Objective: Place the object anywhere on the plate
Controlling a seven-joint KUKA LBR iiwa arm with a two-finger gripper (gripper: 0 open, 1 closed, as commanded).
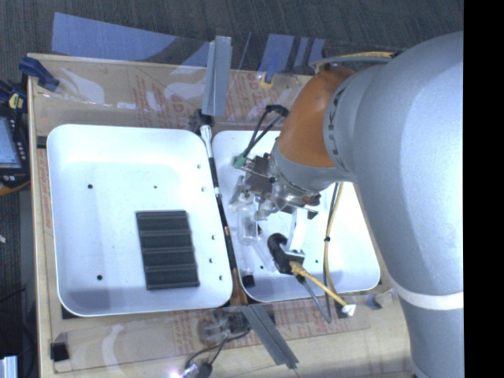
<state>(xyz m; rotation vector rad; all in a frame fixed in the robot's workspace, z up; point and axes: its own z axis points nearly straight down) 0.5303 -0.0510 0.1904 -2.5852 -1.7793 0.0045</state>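
A wooden bench point(118, 101) carried two shallow white bins. The left bin point(79, 164) held a dark ribbed plate point(167, 249) lying flat near its front. The grey arm point(402, 172) reached over the right bin point(354, 266), its claw point(253, 211) low near the divider; its state could not be told.

Bright, even overhead light; white bins point(126, 144) glare slightly, soft shadows, mild blur.

The bench point(118, 93) bears two white bins point(79, 179).
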